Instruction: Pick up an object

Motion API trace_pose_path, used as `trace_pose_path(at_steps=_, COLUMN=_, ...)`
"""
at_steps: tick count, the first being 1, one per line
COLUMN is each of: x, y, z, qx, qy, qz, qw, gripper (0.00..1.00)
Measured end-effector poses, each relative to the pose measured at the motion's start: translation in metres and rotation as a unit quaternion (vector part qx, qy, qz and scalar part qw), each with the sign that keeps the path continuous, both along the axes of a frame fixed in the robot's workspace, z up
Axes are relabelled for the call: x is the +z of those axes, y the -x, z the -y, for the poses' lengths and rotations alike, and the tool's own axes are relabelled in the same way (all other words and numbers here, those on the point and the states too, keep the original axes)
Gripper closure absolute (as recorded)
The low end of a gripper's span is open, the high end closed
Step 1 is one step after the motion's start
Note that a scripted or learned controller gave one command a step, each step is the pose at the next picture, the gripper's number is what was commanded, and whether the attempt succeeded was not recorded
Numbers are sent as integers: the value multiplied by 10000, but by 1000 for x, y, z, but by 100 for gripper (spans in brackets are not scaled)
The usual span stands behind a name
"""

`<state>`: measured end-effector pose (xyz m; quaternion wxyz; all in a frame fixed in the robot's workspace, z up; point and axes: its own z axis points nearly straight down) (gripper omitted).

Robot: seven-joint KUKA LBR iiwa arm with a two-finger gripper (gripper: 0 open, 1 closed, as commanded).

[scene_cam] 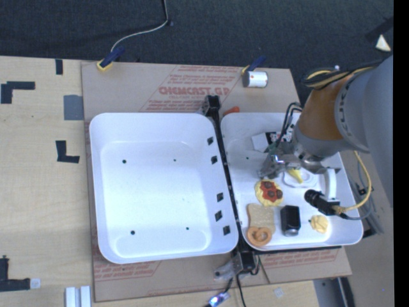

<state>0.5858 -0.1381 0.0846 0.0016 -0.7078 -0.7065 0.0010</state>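
My gripper (273,165) reaches down into the right bin (241,133) from the right, its tip just above a round yellow and red toy (269,192). A yellow piece (293,173) lies beside the gripper's tip. Nearer the bin's front edge lie a tan slice (261,216), an orange ring (259,236), a black block (290,219) and a small yellow lump (319,223). A white piece (260,141) sits behind the gripper. Nothing shows held at the tip.
The left bin (153,184) stands beside the right one, a black clip strip (219,171) between them. A black cable end (314,199) hangs from the arm over the right bin. A silver cylinder (255,79) and a blue clamp (110,58) lie on the cardboard behind.
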Motion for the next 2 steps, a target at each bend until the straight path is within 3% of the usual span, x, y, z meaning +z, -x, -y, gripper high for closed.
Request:
trace_pose_path(at_steps=1, x=121, y=105, z=30, qx=-21, qy=18, qz=34, qw=10000, gripper=100)
trace_pose_path(at_steps=2, x=-6, y=103, z=66, qx=-8, qy=5, qz=7, qw=10000, gripper=100)
